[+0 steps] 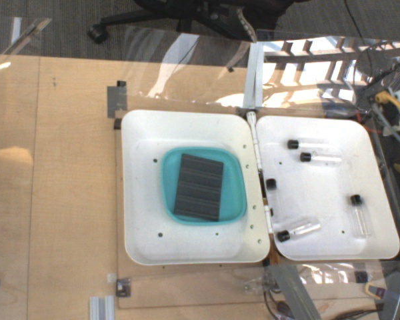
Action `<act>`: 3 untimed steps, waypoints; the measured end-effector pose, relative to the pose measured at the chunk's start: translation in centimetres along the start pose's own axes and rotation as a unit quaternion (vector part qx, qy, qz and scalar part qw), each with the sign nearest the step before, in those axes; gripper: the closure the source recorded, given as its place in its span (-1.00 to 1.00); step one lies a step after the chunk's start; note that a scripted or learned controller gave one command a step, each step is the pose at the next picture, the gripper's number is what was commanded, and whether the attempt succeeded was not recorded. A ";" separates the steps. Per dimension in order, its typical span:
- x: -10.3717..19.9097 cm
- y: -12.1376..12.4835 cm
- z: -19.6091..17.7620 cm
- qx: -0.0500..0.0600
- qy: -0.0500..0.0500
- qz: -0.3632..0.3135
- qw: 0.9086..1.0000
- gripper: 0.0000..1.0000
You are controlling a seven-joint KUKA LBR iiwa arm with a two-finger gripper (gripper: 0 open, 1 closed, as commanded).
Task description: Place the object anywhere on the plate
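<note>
A teal plate (170, 167) sits in the middle of the left white bin (140, 232). A dark grey ribbed rectangular block (199, 188) lies flat on the plate, its long side running front to back. In the right white bin (380, 239) lie several clear tubes with black caps: one near the back (305, 144), one just below it (320, 157), one at the front (297, 230) and one at the right (359, 213).
A small black cap (270, 184) rests by the divider between the bins. An office chair base (207, 5) stands behind the bench. Cables and metal framing (380, 92) crowd the back right. Bare wooden bench (53, 179) extends to the left.
</note>
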State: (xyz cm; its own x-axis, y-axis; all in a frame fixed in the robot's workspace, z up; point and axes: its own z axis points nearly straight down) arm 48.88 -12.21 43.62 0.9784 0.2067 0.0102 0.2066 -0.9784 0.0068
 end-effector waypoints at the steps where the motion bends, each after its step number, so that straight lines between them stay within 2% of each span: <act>1: 0.0 0.0 0.0 0.000 0.000 0.000 1.000 -1.00; 3: 0.0 0.0 0.0 0.000 0.000 0.000 1.000 -1.00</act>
State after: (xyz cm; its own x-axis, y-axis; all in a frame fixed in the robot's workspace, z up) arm 48.89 -12.17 43.60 0.9782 0.2074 0.0093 0.2074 -0.9782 0.0062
